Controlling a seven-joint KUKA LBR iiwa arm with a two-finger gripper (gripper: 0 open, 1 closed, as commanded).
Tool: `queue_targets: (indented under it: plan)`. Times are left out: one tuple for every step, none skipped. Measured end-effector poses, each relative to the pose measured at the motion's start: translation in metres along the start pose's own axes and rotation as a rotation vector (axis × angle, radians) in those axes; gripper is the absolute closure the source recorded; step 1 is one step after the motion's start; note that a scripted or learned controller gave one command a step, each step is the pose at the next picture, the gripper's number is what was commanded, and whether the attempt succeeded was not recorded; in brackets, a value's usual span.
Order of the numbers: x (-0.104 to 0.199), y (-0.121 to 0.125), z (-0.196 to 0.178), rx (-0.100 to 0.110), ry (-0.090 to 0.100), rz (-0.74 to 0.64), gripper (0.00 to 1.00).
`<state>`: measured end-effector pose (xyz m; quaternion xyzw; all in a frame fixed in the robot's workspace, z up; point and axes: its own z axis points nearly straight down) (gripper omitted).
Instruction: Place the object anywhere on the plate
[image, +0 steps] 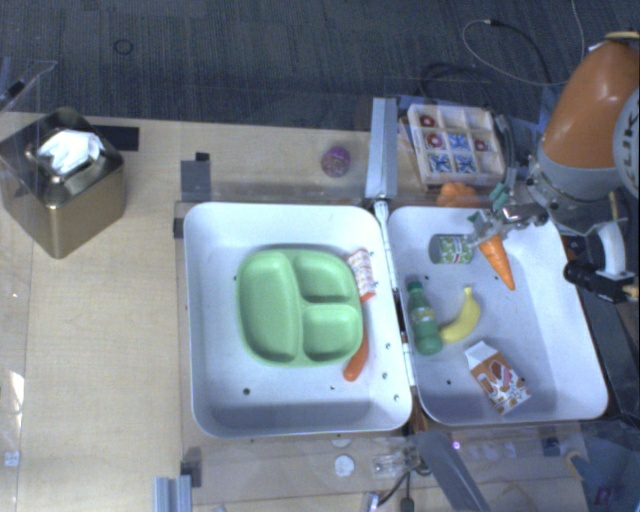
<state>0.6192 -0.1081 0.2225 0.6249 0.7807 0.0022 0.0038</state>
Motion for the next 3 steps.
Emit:
queue_targets:
  plan:
    - [0.049,-0.013,0.037,0.004,0.002,0.034,1.00]
    - [0.164,-0.029,0.037,0.003,0.004,0.081,1.00]
    - [0.164,-0.029,0.036,0.003,0.004,0.083,0.00]
